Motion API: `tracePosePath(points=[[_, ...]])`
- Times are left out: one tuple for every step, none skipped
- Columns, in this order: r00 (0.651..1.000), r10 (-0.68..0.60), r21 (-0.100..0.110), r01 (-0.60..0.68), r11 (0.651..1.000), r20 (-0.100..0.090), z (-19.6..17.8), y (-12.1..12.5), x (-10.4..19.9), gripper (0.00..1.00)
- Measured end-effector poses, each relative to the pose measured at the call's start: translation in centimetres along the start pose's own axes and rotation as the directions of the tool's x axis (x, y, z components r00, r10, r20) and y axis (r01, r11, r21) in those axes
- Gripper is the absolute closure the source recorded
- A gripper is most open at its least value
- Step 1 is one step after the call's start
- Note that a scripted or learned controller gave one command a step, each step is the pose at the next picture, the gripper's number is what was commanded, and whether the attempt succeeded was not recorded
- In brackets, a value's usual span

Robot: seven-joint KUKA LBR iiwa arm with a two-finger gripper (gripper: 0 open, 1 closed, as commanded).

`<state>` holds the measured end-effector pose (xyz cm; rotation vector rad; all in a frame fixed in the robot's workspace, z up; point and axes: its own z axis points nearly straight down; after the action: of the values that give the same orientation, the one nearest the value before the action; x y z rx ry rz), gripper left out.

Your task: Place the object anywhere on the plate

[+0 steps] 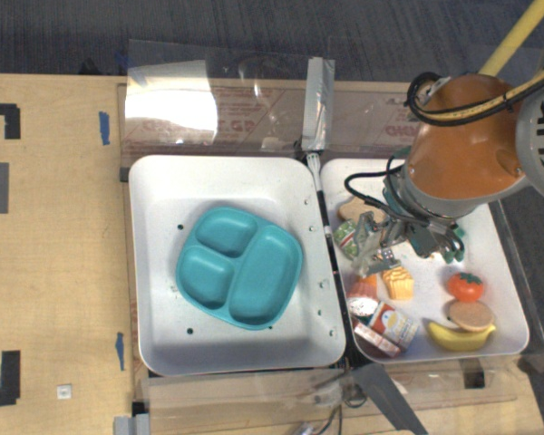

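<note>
The claw (pixel 381 247) hangs low over the upper left part of the right bin (pixel 512 284), among toy foods; whether it is apart or together cannot be told. Just below it lies a yellow cheese wedge (pixel 398 283). A tomato (pixel 466 286), a banana (pixel 460 335) and a red-and-white packet (pixel 386 324) sit lower in that bin. The teal divided plate (pixel 240 265) rests in the left bin (pixel 154 198), in the middle of the frame.

No legible txt, red print on clear panel (pixel 254 107) too blurred, arm lettering cut off
</note>
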<state>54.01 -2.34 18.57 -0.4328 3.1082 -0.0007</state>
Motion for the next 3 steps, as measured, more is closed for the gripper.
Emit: tracePosePath(points=[[0.997, -0.073, -0.001, 0.073, 0.997, 0.004, 0.0, -3.4, -7.5, 1.0], [0.983, -0.186, 0.0, 0.186, 0.983, 0.0, 0.0, -3.9, 1.2, 1.0], [0.996, -0.089, -0.002, 0.089, 0.996, 0.005, 0.0, -3.3, -9.0, 1.0]])
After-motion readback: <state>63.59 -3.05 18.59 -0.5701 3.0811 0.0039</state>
